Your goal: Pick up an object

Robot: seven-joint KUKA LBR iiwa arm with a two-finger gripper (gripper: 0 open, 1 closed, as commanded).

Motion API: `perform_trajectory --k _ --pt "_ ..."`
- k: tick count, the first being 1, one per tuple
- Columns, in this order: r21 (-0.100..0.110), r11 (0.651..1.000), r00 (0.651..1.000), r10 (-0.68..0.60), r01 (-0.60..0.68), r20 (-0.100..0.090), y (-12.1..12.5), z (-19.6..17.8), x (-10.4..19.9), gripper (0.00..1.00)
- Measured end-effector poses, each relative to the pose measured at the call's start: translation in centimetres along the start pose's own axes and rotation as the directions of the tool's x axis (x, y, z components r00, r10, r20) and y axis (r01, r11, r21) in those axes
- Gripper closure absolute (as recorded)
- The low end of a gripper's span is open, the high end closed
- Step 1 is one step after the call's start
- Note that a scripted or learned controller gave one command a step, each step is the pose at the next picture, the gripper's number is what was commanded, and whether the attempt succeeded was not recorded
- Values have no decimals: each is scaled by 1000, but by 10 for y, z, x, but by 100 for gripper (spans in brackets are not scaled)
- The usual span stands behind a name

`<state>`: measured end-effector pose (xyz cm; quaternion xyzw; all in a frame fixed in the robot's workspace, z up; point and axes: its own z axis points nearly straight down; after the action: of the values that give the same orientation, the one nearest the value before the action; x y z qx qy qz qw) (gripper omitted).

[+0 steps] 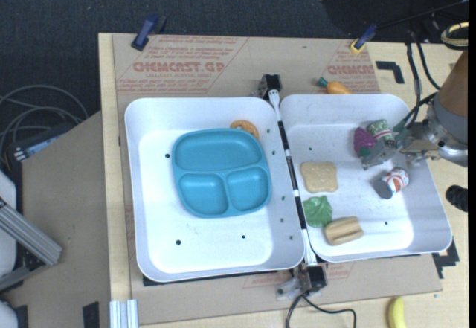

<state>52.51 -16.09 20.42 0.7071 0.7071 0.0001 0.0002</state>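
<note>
My gripper (pixel 381 149) hangs over the right bin (pixel 424 239), reaching in from the right edge. Directly to its left, touching or nearly touching it, lies a purple and green vegetable toy (pixel 365 139). Just below the gripper is a small red and white can (pixel 394 182). Further left in the same bin sit a tan cracker (pixel 318 176), a green leafy piece (pixel 318 210) and a brown bread roll (pixel 342 230). I see nothing clearly held.
The left bin (pixel 149 170) holds a blue divided plate (pixel 221 172) with an orange ring-shaped item (pixel 244 126) at its far edge. A small carrot toy (pixel 336 86) lies on the board behind the right bin. Cables run at the right.
</note>
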Motion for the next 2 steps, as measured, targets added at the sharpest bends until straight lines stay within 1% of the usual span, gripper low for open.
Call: perform_trajectory --k 1,2 --pt "2 1000 1000 0 0 0 73 116 -36 0" --pt "28 1000 1000 3 -2 -11 105 123 2 0"
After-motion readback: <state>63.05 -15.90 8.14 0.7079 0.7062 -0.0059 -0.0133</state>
